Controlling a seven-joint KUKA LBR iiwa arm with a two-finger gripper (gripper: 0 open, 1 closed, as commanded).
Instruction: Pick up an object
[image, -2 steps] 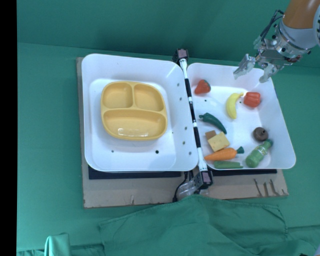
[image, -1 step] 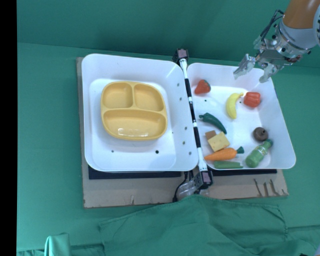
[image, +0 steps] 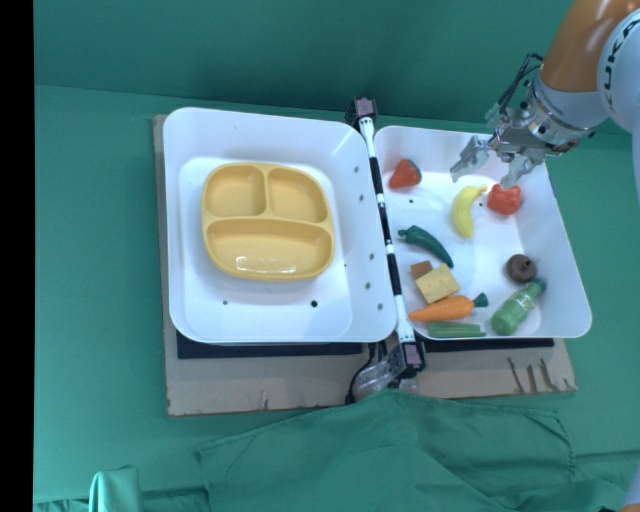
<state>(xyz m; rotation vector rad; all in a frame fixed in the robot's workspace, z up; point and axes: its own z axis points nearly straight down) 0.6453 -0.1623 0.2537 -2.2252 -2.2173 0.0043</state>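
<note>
Below the spread claw (image: 492, 165), banana (image: 464, 210), red pepper (image: 504, 199) just beside.

Orange-banded arm (image: 590, 45), metal pincer (image: 493, 167)

Bright, even overhead light. Soft shadows fall beneath the shallow white plastic bins (image: 265, 325). Focus is slightly soft throughout, with no harsh glare.

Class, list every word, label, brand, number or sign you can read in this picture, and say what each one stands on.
"UK": dark letters on the arm's orange band at the picture's top right corner, cut off by the edge, so the whole word cannot be read.
Green bottle in the right bin: any label is too small to read.
Yellow divided plate in the left bin: no text shows.
</note>
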